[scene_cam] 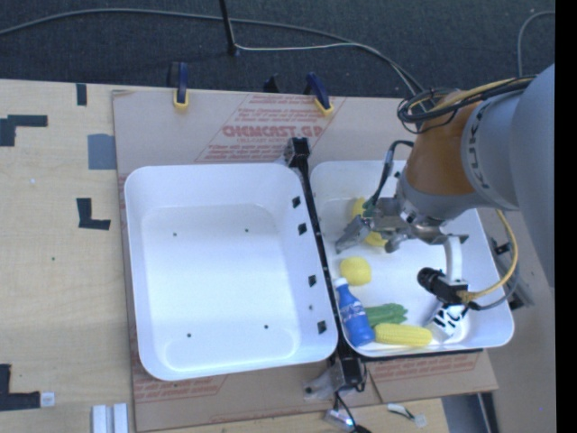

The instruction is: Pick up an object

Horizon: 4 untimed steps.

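Observation:
My gripper point(370, 240) hangs low over the upper middle of the right bin point(330, 180), its two grey fingers point(348, 238) spread open. A small yellow object point(373, 236) lies between and below them, and more yellow point(360, 208) shows just behind the wrist; I cannot tell whether the fingers touch it. Loose in the same bin lie a round yellow fruit point(356, 271), a blue bottle point(353, 317), a green piece point(386, 313), a long yellow piece point(403, 335) and a black and white item point(448, 319).
The left bin point(135, 192) adjoins the right one along a black divider point(309, 233). The grey arm with its orange band point(442, 156) comes in over the right bin's far right side. A cable point(496, 278) loops beside the wrist.

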Each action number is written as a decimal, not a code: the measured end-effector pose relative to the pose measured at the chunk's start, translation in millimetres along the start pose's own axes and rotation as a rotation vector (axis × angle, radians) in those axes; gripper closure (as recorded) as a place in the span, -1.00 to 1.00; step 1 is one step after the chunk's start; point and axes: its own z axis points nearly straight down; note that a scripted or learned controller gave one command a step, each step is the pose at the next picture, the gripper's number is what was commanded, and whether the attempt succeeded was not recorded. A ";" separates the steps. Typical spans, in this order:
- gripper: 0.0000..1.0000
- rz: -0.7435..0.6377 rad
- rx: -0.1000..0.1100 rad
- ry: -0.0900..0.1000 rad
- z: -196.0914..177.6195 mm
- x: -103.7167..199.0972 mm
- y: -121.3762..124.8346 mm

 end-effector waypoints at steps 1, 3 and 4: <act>-1.00 0.001 -0.015 -0.002 -29.8 -26.5 3.4; -1.00 0.004 -0.016 -0.003 -3.5 -64.0 29.4; -1.00 -0.003 -0.013 -0.001 32.9 -13.6 46.9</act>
